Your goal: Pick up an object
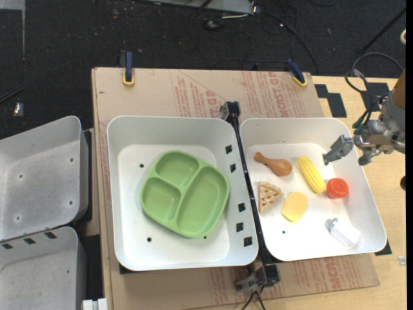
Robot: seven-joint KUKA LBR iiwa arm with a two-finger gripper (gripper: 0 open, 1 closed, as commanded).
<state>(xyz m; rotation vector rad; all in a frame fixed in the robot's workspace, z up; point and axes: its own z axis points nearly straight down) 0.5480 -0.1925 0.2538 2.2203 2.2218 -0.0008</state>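
Note:
The right bin (284,129) holds a brown drumstick (273,163), a yellow corn cob (311,174), a red tomato (337,188), a pizza slice (268,196), a yellow round piece (295,206) and a small white object (342,232). My gripper (352,153) hovers over the bin's right side, just above and right of the corn and above the tomato. Its fingers are spread open with nothing between them. A green divided plate (185,192) lies in the left bin (119,173).
A black divider (244,179) runs between the two bins. Spare white bin shells (39,166) lie off the bench at the left. Two clamps (128,70) (297,73) grip the board's far edge. Cables trail on the dark floor beyond.

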